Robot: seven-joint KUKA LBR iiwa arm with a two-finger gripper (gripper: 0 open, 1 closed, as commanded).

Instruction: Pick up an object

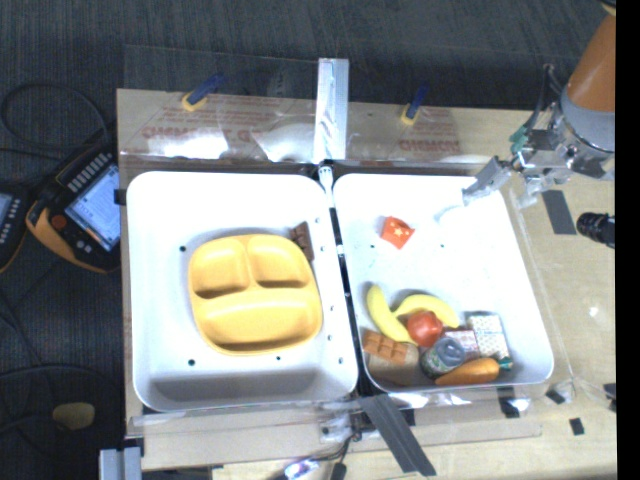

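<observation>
My gripper (503, 188) hangs over the far right corner of the right bin (500, 258), open, with nothing between its fingers. A small red block (397, 231) lies alone in that bin, well left of the gripper. Along the bin's near side lie a yellow banana (381, 311), a red tomato-like ball (424, 328), a brown waffle piece (388, 349), a grey can (447, 354), an orange carrot (468, 371) and a small patterned box (489, 334), crowded together.
The left bin (160, 368) holds a yellow divided plate (255, 293) with a small brown item (301, 236) at its far right corner. A ridge (336, 268) separates the bins. A handheld controller (85, 208) lies off the bench at left.
</observation>
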